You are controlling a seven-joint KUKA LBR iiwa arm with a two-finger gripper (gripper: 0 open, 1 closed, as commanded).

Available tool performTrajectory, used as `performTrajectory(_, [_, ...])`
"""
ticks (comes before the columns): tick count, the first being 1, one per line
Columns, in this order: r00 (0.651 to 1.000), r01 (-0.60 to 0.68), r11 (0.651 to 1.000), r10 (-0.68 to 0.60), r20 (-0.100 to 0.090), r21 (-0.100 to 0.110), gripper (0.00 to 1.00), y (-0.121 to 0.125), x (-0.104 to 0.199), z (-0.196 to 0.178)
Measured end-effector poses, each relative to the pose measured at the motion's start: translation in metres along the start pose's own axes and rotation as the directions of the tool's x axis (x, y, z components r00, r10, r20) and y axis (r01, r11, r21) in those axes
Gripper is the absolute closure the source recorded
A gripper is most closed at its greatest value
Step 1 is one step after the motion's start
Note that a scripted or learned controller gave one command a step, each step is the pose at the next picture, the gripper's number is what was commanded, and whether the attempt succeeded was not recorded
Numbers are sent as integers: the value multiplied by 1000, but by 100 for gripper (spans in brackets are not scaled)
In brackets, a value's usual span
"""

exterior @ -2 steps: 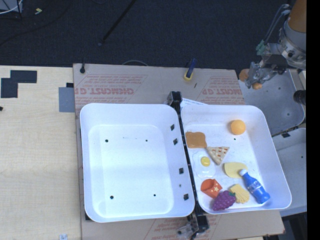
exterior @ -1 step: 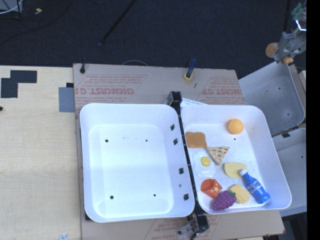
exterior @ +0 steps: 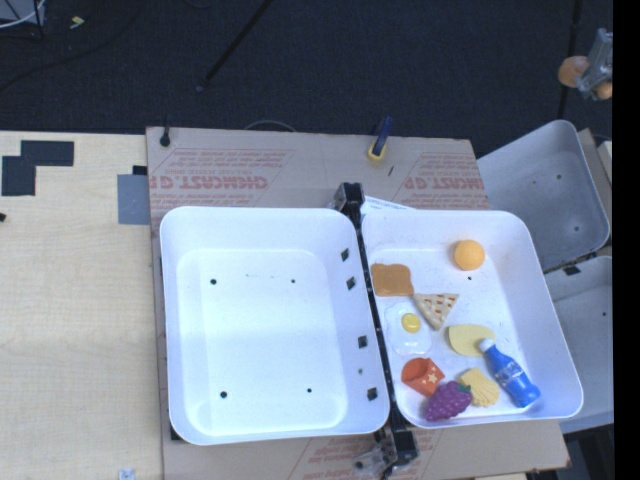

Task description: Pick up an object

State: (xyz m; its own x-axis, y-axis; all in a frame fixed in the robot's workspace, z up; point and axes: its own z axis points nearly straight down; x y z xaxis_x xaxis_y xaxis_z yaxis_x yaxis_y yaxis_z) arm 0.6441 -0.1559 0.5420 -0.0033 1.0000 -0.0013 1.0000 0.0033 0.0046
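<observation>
Starting at the near edge, a black clip (exterior: 398, 452) sits where the two white bins meet, over the cardboard sheet (exterior: 250, 173) that lies under both. The left bin (exterior: 180, 318) shows only its white floor with a few small dark dots.

All the toy food is in the right bin (exterior: 560, 368). Nearest lies a purple bunch of grapes (exterior: 447, 400), touching a pale yellow crinkled piece (exterior: 482, 388) on its right. A blue bottle (exterior: 510, 373) with a white cap lies on its side just right of that, near the bin's right wall. A red piece (exterior: 423, 374) sits just left of and beyond the grapes. Farther in, a yellow-green slice (exterior: 468, 339) touches the bottle's cap end, and a fried egg (exterior: 408, 323) lies to its left near the dividing wall. Beyond them are a tan wedge (exterior: 436, 308) and a slice of toast (exterior: 392, 280). An orange ball (exterior: 468, 255) rests alone, farthest in.

A second black clip (exterior: 349, 196) joins the bins at their far edge, and a blue and yellow clamp (exterior: 379, 140) grips the cardboard's far edge.

At the far right, well apart from the bins, a small grey and orange part of the arm (exterior: 595, 63) shows. I cannot tell whether the gripper is open or closed, and nothing is seen in its grasp.
</observation>
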Motion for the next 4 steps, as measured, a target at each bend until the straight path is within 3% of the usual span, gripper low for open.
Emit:
performTrajectory(1, [1000, 0, 1000, 0, -6, 22, 100, -26, 29, 133])
performTrajectory(2, [1000, 2, 1000, -2, -2, -8, 100, 1, 85, -3])
performTrajectory(3, [1000, -1, 1000, 1, -4, 21, 100, -17, 114, 121])
performTrajectory(4, [1000, 0, 1000, 0, -2, -6, 100, 1, 150, 0])
